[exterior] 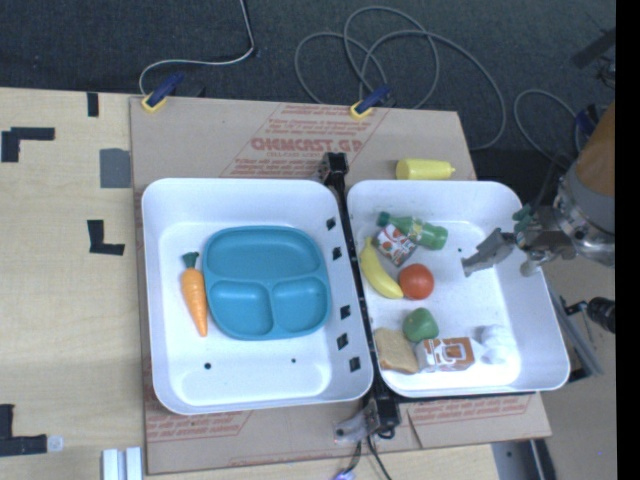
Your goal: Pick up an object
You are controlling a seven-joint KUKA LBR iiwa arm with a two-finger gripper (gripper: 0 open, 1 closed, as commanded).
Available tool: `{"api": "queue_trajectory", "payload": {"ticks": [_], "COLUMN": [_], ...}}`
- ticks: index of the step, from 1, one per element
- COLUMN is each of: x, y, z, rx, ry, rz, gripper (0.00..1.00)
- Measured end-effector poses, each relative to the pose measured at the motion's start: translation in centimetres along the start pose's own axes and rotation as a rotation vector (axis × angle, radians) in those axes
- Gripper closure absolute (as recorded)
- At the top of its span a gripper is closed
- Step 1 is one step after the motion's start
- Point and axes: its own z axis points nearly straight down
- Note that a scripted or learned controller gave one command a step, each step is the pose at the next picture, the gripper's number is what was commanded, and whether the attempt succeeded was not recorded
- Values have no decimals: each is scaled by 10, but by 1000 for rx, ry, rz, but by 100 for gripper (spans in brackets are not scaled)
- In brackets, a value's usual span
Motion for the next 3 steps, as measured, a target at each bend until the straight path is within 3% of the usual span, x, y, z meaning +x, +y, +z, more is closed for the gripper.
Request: {"api": "queue_trajectory", "payload": {"ticks": [1, 2, 3], "x": [44, 40, 39], "y": [16, -7, -7], "z": [115, 197, 187], "rx": [5, -1, -2], "ry": [2, 1, -1], "rz": [-1, 1, 2], "gripper": [0, 0, 100]}}
